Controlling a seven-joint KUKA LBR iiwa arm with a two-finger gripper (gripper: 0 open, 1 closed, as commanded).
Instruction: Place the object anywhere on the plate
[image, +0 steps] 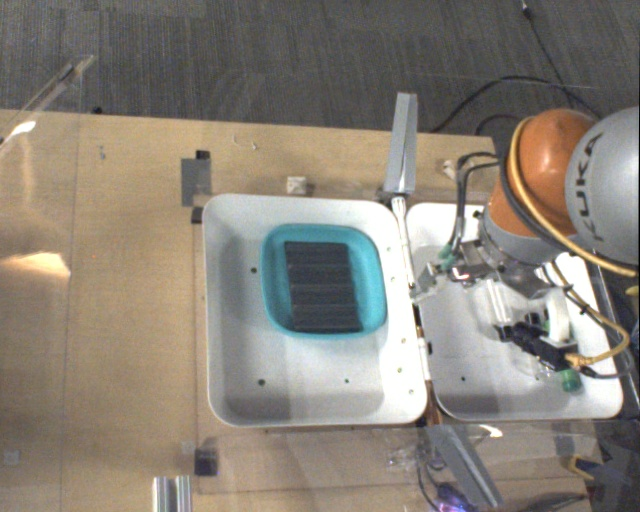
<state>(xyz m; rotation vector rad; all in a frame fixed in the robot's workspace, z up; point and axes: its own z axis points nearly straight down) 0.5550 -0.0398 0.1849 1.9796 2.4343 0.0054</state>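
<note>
A teal square plate (372, 262) with a dark ribbed centre lies in the upper middle of the left white bin (222, 360). My gripper (508, 306) hangs low over the middle of the right white bin (470, 392), well to the right of the plate, under the grey and orange wrist. A small green object (570, 380) lies on the right bin's floor near its front right corner, just below and right of the gripper. The wrist and its fittings hide what is between the gripper's tips.
A raised divider wall (418, 330) separates the two bins. A grey metal bar (403, 145) stands at the back of the divider. Wooden bench top stretches to the left of the bins.
</note>
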